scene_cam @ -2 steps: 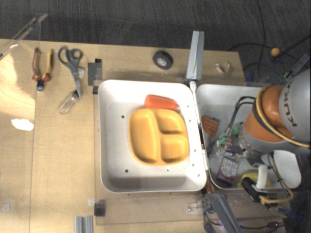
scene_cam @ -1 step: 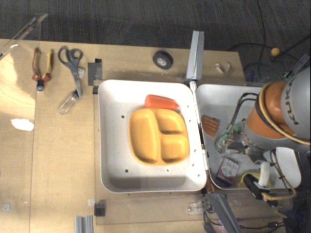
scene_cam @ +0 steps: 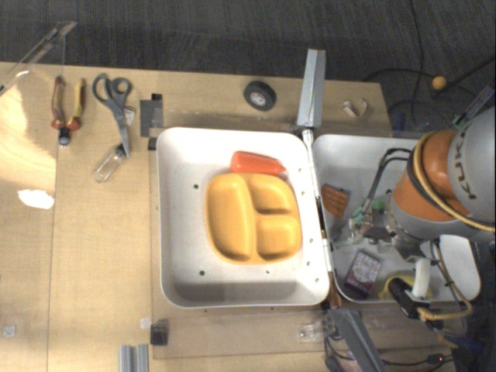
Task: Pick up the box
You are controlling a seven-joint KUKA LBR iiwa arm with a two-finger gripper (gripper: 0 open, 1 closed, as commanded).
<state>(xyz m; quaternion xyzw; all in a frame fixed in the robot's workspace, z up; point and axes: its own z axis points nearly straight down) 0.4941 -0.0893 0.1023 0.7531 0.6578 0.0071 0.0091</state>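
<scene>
From the overhead camera I see the two white bins side by side on the wooden bench [scene_cam: 93,285]. The left bin [scene_cam: 182,277] carries a yellow divided tray [scene_cam: 252,217] near its middle, with three compartments facing up, and an orange-red object [scene_cam: 258,162] lies just beyond the tray's far edge, touching or nearly touching it.

My arm [scene_cam: 449,180] reaches in from the right and hangs over the right bin [scene_cam: 349,149], its orange band plain above the wrist. The gripper [scene_cam: 370,231] sits low among cables and small fittings near that bin's middle. I cannot tell how it is set; the wiring hides that part.

The box [scene_cam: 363,270], small and dark purple, lies flat on the right bin's floor toward the near left corner, just below the gripper and apart from it as far as I can judge. A brown rectangular item [scene_cam: 335,199] lies further up against the bin's left wall.

On the bench to the left lie scissors [scene_cam: 116,103] and red-handled pliers [scene_cam: 65,108]; a roll of black tape [scene_cam: 260,94] sits behind the bins.
</scene>
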